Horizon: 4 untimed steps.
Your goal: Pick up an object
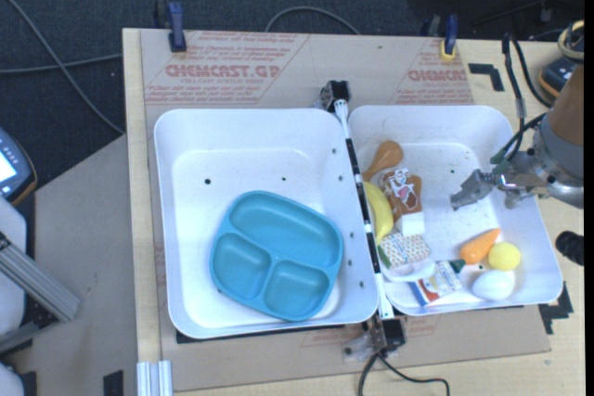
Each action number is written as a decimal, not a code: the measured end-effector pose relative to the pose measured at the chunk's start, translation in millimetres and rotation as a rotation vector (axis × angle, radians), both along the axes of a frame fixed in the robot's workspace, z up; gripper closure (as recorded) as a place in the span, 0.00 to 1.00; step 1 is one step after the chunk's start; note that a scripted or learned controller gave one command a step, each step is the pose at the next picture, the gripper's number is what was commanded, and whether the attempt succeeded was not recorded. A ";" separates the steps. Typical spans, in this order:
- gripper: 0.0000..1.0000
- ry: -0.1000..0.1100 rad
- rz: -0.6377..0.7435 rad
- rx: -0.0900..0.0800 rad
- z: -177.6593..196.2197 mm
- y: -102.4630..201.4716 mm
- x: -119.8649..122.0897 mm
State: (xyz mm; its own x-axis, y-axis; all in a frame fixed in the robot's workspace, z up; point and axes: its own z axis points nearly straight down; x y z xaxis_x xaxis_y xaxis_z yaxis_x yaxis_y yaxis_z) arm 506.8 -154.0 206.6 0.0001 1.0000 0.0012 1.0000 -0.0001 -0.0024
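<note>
The right bin holds a cluster of small objects. Along its left wall lie a brown bread-like piece, a yellow banana, a brown and white packet and a patterned pouch. Near the front right corner sit an orange carrot, a yellow lemon, a white egg and a flat tube. My gripper hangs over bare bin floor in the right half, just above the carrot and apart from every object. Nothing is seen in it.
The left bin bears a blue divided plate towards its front. A black divider rail runs between the bins. The arm crosses the right bin's right rim. Cables lie on the bench at the back right.
</note>
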 end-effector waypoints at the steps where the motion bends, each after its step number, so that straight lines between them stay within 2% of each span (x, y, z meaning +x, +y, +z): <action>1: 0.00 -0.006 0.007 0.000 -88.2 58.0 77.6; 2: 0.00 -0.002 0.000 -0.003 -121.8 58.0 81.4; 3: 1.00 -0.008 -0.001 -0.004 -109.1 58.1 82.7; 4: 1.00 -0.010 0.008 0.001 -16.4 128.0 60.8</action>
